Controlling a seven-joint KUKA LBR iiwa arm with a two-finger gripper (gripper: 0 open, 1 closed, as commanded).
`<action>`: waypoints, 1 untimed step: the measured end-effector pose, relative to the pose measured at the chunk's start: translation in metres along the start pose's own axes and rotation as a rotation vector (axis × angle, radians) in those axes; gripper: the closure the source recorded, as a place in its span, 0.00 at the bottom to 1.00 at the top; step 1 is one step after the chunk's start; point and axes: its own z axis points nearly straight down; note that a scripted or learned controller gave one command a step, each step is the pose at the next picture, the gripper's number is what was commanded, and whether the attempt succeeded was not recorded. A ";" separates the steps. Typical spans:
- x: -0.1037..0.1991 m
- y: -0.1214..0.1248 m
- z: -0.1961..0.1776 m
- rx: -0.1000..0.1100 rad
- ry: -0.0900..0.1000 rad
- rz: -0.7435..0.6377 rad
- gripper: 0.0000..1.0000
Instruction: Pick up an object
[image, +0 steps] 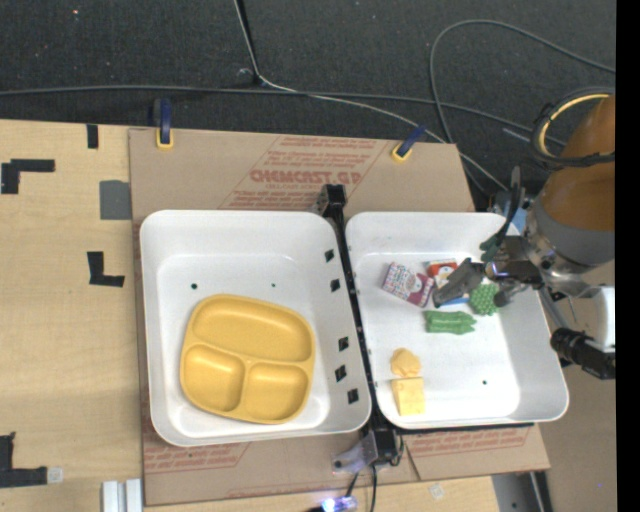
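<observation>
In the right bin (520, 400), nearest the camera, a yellow block (409, 397) sits with a small tan piece (404, 361) touching its far edge, both well clear of the bin's walls. Farther in lies a green toy (449, 322), and just beyond it a pink-and-white packet (404, 282) and a red-and-white item (441, 268), all clustered toward the bin's far half. The hand (472, 282) hovers over that cluster at the right side of the bin, above a knobbly green piece (485, 299); whether its fingers stand apart or together cannot be told from this angle, and nothing is visibly between them. The step in hand looks like settling on a target. To do it well, the hand should probably come straight down on one isolated piece, with fingers straddling its narrow side, so neighbours are not nudged. The left bin (160, 330), beside the right bin, holds a yellow divided tray (247, 357).
</observation>
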 end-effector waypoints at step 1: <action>0.009 -0.001 0.048 0.004 0.001 0.000 0.00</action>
